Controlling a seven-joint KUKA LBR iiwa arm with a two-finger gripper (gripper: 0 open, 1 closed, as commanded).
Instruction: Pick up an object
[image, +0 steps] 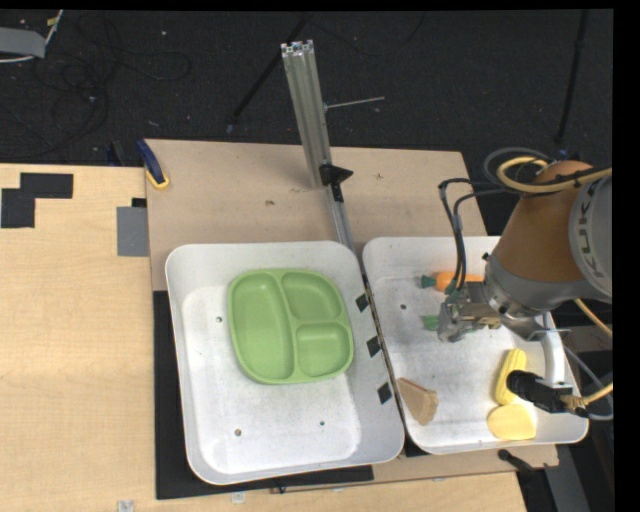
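My gripper (457, 326) hangs low over the middle of the right bin (450, 425), under the grey and orange wrist. A small green thing (430, 322) sits right at its left side; whether they touch is unclear. Just behind the gripper lies a small orange piece with a green end (440, 282), partly hidden by cables. A tan wedge (420, 401) rests by the bin's front left wall. At the front right corner lies a yellow thing (512, 420).
The left bin (200, 400) bears a green divided plate (291, 326) in its middle. A grey metal post (312, 115) rises behind the gap between the bins. Black clips line the wall between the two bins.
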